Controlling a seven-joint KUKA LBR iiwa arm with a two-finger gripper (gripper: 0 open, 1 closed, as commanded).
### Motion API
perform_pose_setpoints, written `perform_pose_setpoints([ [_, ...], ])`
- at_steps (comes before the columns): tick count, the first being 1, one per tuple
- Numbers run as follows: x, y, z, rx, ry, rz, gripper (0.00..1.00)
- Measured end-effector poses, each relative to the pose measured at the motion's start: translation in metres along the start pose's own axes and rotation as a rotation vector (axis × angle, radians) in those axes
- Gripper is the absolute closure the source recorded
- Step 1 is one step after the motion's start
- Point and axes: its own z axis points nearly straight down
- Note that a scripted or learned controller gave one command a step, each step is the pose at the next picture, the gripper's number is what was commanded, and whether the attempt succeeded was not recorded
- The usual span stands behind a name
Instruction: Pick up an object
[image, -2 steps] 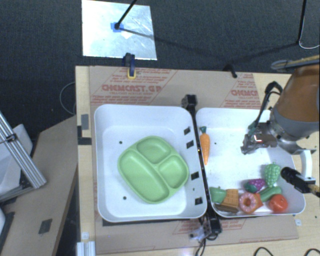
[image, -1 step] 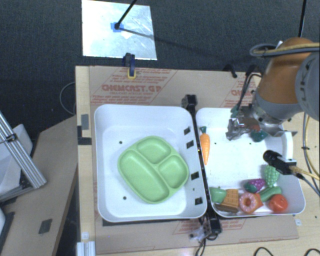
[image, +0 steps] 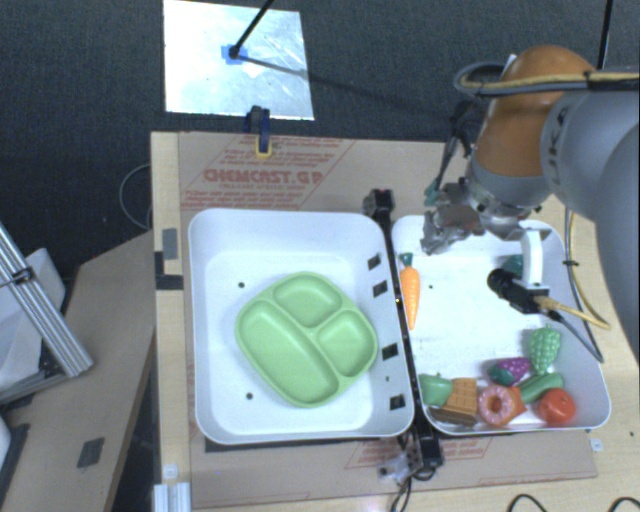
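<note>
Approach seems the step in hand: the gripper (image: 435, 240) hangs over the upper left corner of the right bin (image: 462, 322), released or clenched I cannot tell. The carrot (image: 408, 292) lies near it along the bin's left wall; the next move likely calls for lowering squarely over it.

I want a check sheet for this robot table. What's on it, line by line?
Surface: bench with left bin and right bin, both white.
Job's things: carrot by the right bin's left wall; donut, tomato and more toy food along its near edge.
Clutter: green plate in the left bin.
Gripper: gripper over the right bin's far end, apart from the carrot.
Cables: wires at the bench's near edge.
Surroundings: silver sheet on dark floor; metal frame at left.
</note>
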Motion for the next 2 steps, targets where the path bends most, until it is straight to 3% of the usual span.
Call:
perform_pose_setpoints([
  [1,0.031,0.038,0.002,-0.001,0.0,0.001,1.0],
  [2,0.018,0.042,0.003,0.001,-0.002,0.009,1.0],
])
